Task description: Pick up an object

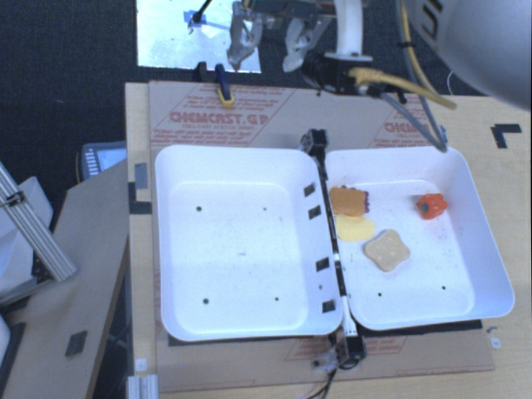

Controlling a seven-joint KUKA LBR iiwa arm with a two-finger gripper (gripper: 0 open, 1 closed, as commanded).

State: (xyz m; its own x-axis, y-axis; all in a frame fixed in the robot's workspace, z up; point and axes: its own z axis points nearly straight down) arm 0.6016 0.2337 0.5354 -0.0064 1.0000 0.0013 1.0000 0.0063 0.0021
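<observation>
Several small items lie in the right bin (486, 260): an orange block with a purple edge (349, 201) near the divider, a flat yellow piece (356, 229) just below it, a tan lobed piece (386, 250), and a red-orange pepper-like item (431, 206) further right. My gripper (263, 60) hangs high at the top of the view, beyond the bins' far edge and over the bench's back. Its two fingers (239, 46) stand apart, open, with nothing between them.
The left bin (166, 248) sits beside the right one, joined by a row of black clips (320, 214). A yellow and blue clamp (224, 86) sits on the cardboard behind the bins. Cables (399, 86) trail from the arm toward the right bin's far corner.
</observation>
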